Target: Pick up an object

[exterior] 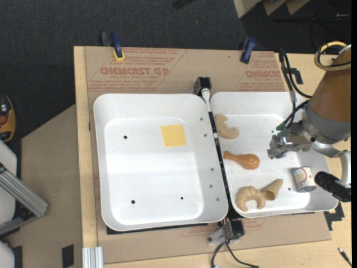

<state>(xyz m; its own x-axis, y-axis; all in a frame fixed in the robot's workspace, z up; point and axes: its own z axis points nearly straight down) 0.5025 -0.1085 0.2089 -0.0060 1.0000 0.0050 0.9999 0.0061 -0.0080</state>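
- Several loose things crowd the right bin [262, 102], and that crowding looks like the main risk: a descent aimed at one could nudge a neighbour away.
- Nearest, low in the frame, the croissant [250, 197] lies touching the cone [273, 188]; a grab here could catch both, or neither.
- Just right of them, the small can [303, 178] lies close to the bin's right wall, leaving little room for a finger on that side, I judge.
- At mid-frame, the drumstick [242, 159] lies alone; its narrow handle could roll or slip away.
- The gripper [280, 144] hangs over bare floor right of the drumstick, above the can, with nothing seen between its tips; whether it is spread or pressed together I cannot tell, since it is small, dark and seen from above.
- Farther up, a pale curved pastry [226, 127] lies near the dividing wall.
- In the left bin [111, 108], a flat yellow square [173, 135] offers little edge to pinch.
- The arm [333, 102] is cut off at the right edge.
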